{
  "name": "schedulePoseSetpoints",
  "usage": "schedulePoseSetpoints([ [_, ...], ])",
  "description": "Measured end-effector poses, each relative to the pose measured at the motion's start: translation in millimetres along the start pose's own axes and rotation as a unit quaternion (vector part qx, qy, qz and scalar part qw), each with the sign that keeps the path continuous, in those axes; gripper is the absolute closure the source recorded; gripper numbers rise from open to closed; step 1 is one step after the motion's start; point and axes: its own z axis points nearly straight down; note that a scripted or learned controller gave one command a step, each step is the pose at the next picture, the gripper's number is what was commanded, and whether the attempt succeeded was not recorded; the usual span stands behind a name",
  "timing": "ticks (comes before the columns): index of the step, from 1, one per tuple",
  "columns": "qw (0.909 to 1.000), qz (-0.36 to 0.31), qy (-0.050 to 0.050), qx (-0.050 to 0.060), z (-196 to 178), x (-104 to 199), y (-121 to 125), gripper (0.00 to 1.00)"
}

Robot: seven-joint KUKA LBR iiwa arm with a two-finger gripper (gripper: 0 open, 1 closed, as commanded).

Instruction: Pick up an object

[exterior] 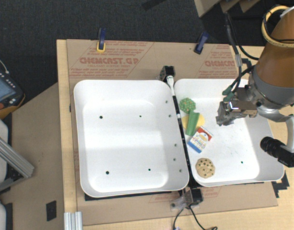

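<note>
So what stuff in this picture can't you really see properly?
- The hand: too small and dark in the camera view to tell if its fingers are open or shut.
- The small packet: its print is too tiny to read.
- The yellow thing: the green piece lies across it, hiding part of it.
- The right bin: the arm covers its far right part.
</note>
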Motion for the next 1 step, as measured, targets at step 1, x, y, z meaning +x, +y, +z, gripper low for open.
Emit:
schedulePoseSetpoints([
  [1,1.0000,-0.006,0.001,0.002,47.4,52.0,41.5,1.00],
])
